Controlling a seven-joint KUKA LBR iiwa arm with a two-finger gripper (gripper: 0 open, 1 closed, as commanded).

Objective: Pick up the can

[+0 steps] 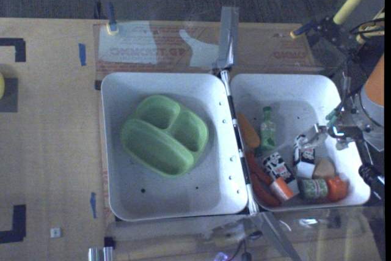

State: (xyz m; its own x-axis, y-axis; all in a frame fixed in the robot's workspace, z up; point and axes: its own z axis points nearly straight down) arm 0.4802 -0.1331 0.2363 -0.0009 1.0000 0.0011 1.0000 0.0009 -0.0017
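Green-labelled cylindrical metal can (314, 188) is lying on its side at right bin's (287, 85) front edge | long axis running left-right | gripper (324, 133) is hovering just behind it | finger state: cannot tell

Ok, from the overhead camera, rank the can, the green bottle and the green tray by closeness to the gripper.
1. Can, right bin's near corner, just below the gripper.
2. Green bottle, right bin's middle, left of the gripper.
3. Green tray, left bin, farthest.
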